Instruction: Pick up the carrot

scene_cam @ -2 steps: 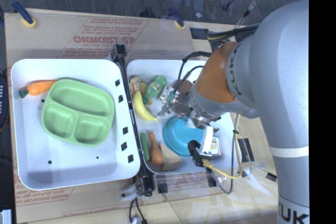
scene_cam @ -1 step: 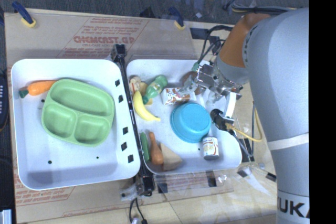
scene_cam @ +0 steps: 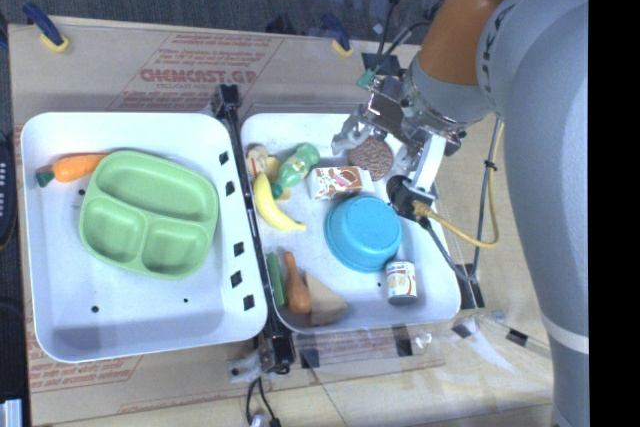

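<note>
An orange carrot (scene_cam: pixel 70 168) with a green stem end lies in the far left corner of the left bin (scene_cam: pixel 40 315), touching the edge of a green divided plate (scene_cam: pixel 150 212). A second orange carrot-like piece (scene_cam: pixel 296 282) with a green strip beside it lies near the front of the right bin (scene_cam: pixel 445 310), next to the divider. My gripper (scene_cam: pixel 373 141) hangs over the far side of the right bin, directly above a round brown disc (scene_cam: pixel 374 159). It is far from both carrots.
The right bin also holds a banana (scene_cam: pixel 270 205), a green bottle (scene_cam: pixel 293 167), a small printed box (scene_cam: pixel 336 181), a blue bowl (scene_cam: pixel 362 232), a small can (scene_cam: pixel 401 282) and a brown wedge (scene_cam: pixel 322 300). A yellow cable (scene_cam: pixel 470 235) loops from the wrist over the bin's right rim.
</note>
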{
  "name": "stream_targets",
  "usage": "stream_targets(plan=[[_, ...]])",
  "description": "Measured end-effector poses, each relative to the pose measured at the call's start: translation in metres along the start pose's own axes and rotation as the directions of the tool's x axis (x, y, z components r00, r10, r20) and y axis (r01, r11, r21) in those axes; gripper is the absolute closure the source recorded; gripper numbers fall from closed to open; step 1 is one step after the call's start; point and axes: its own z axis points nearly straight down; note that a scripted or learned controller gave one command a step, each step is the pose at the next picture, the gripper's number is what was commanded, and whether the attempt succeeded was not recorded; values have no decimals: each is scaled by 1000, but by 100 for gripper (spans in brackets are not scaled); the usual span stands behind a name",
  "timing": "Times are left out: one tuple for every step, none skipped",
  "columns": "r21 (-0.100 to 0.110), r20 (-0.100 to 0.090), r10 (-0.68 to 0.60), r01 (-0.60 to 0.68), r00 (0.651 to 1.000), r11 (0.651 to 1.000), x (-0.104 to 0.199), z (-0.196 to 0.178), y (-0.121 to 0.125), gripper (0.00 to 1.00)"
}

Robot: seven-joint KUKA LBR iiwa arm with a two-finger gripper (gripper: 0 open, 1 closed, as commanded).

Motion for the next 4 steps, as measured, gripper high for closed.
stream_targets(plan=[[17, 13, 126, -126, 992, 992, 91, 88, -68, 0], [10, 11, -102, 102, 995, 995, 78, 85, 1, 0], [8, 11, 98, -98, 995, 995, 99, 69, -13, 0], [5, 12, 232, -232, 973, 973, 102, 86, -4, 0]])
